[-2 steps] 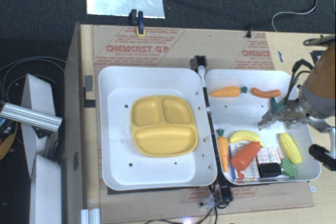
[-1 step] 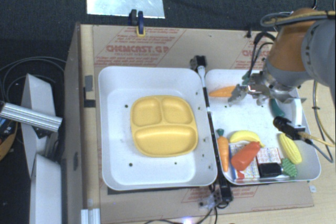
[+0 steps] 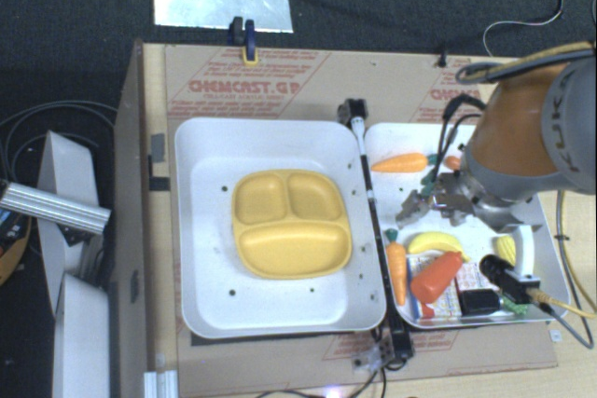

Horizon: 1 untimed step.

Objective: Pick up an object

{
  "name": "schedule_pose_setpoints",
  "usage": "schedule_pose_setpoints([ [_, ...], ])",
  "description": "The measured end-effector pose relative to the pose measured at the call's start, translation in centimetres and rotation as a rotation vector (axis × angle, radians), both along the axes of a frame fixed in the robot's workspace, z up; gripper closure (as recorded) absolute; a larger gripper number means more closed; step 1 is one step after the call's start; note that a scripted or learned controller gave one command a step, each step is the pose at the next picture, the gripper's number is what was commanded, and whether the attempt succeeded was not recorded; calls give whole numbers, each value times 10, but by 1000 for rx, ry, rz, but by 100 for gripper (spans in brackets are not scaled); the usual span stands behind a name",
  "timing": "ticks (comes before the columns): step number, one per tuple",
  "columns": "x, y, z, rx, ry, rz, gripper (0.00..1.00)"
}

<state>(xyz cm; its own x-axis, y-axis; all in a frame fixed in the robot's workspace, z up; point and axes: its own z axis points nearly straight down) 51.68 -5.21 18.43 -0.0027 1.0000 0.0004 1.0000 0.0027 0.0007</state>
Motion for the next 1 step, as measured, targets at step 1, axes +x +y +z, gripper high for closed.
schedule_pose_setpoints([
  [1, 50, -100, -56, -2, 1, -2, 0],
])
